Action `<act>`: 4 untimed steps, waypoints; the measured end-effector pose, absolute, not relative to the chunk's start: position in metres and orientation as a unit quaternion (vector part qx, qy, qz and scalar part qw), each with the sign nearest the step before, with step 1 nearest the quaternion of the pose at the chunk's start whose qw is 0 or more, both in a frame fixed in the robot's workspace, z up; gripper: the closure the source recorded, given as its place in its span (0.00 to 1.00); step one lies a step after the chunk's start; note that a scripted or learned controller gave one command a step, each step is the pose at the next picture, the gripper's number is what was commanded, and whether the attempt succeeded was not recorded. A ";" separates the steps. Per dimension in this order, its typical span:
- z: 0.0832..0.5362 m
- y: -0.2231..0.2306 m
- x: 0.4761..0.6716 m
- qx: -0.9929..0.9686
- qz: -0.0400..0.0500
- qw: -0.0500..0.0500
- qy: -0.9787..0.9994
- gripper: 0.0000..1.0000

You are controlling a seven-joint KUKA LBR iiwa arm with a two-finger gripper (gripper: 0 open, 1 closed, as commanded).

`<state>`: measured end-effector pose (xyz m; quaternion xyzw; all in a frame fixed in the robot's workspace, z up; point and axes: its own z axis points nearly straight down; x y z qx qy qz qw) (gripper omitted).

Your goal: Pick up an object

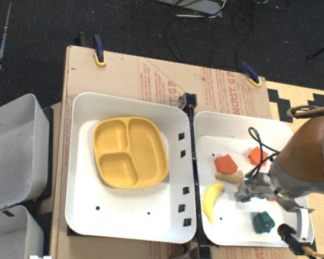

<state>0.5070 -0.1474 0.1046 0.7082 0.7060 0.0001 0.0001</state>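
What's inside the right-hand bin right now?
In the right bin: a banana, a red block, a beige piece, a green toy, an orange piece. The arm covers the rest.

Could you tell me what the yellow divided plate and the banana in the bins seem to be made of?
The plate looks like moulded plastic with a smooth, matte finish: even yellow colour and rounded compartment walls. The banana is probably a plastic toy, judging by its flat, uniform yellow, though a real one cannot be ruled out from this view.
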 end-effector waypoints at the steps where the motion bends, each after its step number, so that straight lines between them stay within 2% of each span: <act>1: 0.161 -0.152 0.517 0.706 0.001 0.003 0.708 1.00; 4: 0.290 -0.151 0.521 0.706 0.001 0.003 0.708 1.00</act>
